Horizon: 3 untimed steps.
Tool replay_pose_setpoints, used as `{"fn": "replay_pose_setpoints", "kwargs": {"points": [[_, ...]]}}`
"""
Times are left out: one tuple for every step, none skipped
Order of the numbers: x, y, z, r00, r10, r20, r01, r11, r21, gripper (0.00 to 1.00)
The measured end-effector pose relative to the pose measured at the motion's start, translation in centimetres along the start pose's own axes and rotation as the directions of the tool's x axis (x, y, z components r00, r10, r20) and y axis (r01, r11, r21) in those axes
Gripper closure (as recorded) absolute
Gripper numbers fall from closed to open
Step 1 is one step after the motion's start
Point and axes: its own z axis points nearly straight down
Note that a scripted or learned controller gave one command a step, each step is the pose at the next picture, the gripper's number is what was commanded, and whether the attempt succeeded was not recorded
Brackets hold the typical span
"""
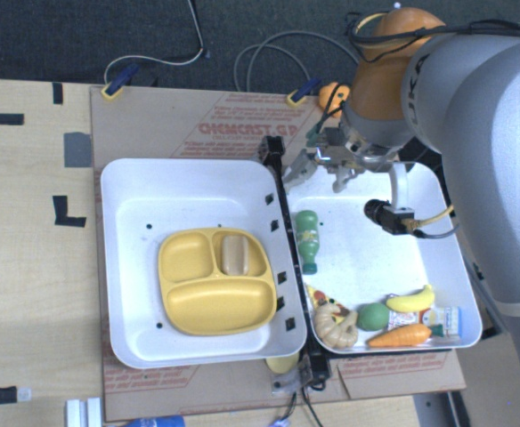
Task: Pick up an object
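My gripper [320,178] hangs over the far left corner of the right bin [380,256], open, with nothing between its fingers [340,182]. Just in front of it a green bottle [306,239] lies along the bin's left wall. At the bin's near edge lie a pale pastry-like toy [336,324], a green ball [373,317], a banana [410,301], a carrot [399,335] and a small white carton [448,320].
The left bin [131,238] holds a yellow divided plate [208,301] with a tan piece [234,254] in its far right compartment. A black divider [283,229] runs between the bins. The arm's big grey body [483,132] covers the right bin's far right side.
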Motion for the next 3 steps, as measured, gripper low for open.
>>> {"fn": "replay_pose_setpoints", "kwargs": {"points": [[-2.6,-4.4,-4.2,1.000,0.008,0.001,-0.008,1.000,0.005,0.00],[-1.4,-3.9,1.6,1.000,0.007,0.001,-0.007,1.000,0.010,0.00],[-1.4,-3.8,0.3,1.000,0.005,0.000,-0.005,1.000,0.007,1.00]]}}
